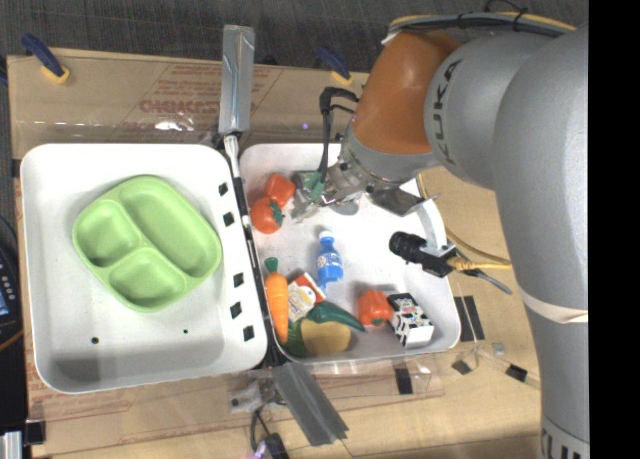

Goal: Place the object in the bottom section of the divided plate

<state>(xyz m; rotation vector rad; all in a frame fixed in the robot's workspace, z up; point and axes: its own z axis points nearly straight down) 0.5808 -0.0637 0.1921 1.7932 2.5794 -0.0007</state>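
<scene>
A green divided plate (148, 239) lies in the left white bin (60, 347), with two sections toward the back and one at the bottom. My gripper (312, 193) hangs low over the back left of the right bin (445, 332). It sits just right of an orange pepper-like toy (280, 187) and a red tomato-like toy (264, 215). Nothing shows clearly in its grasp. The arm's orange band (400, 87) and grey body cover the right bin's back right part.
The right bin also holds a small blue bottle (328, 258), a carrot (276, 302), a small juice carton (303, 297), a yellow and green toy (328, 329), an orange toy (374, 307) and a black-and-white box (410, 319). A metal divider (235, 87) runs between the bins.
</scene>
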